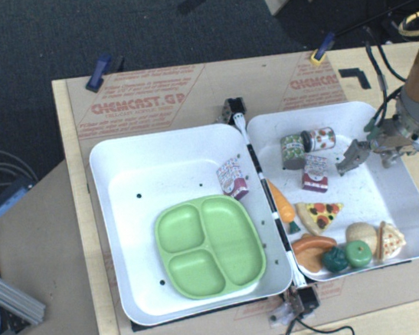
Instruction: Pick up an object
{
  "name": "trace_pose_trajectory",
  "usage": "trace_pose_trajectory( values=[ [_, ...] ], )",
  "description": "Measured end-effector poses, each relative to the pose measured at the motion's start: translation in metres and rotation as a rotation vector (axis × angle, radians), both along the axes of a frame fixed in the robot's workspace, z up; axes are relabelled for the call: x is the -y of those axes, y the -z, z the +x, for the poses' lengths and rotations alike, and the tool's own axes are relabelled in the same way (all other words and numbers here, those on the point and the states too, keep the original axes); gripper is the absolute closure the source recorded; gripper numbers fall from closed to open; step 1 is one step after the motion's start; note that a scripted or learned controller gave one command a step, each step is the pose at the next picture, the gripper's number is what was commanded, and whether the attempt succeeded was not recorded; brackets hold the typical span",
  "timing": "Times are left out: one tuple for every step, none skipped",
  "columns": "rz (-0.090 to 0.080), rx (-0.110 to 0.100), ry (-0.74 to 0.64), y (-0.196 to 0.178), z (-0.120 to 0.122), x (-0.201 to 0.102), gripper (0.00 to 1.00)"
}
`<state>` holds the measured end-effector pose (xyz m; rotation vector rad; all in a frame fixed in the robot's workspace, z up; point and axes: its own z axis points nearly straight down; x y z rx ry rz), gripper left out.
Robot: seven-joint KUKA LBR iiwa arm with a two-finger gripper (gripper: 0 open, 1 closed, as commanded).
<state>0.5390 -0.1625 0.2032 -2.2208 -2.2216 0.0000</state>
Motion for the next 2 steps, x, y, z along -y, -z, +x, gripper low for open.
trace_pose_trajectory(
  values=[
    [0.002, -0.003, -0.001, 0.064, 0.036, -0.046, 0.0],
    [0.001, -0.003, 0.0, 0.119, 0.045, -0.043, 0.0]
  ],
)
